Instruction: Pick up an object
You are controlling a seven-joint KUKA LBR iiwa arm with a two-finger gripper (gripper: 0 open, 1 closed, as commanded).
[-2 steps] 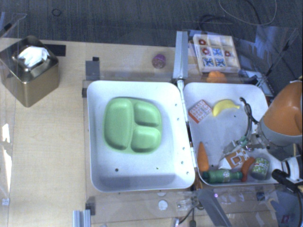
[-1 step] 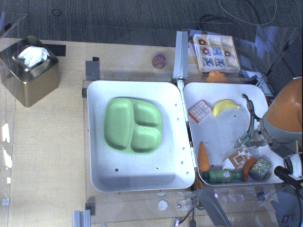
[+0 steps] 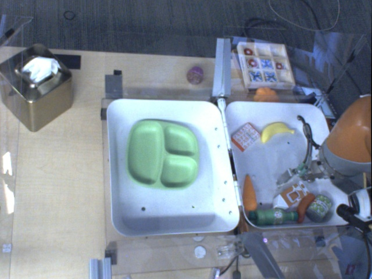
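Claw [image 3: 296, 178] sits low in the right bin [image 3: 256, 114], near its right side, over the clutter at the near edge; I can't tell whether it's spread or pressed together, too small and tangled with cable. Closest candidate I'd go for is the white-and-orange carton [image 3: 290, 195], just near of the claw, tilted, long axis running near-left to far-right. For a clean pick I'd line the claw across that axis and come straight down, since the orange-red piece [image 3: 306, 207], round grey tin [image 3: 319, 207] and green bottle [image 3: 273, 216] crowd it. Bottle lies left-right along the near wall. Banana [image 3: 276, 131] and carrot [image 3: 249, 193] sit apart. Left bin [image 3: 116, 214] holds a green divided tray [image 3: 163, 153].
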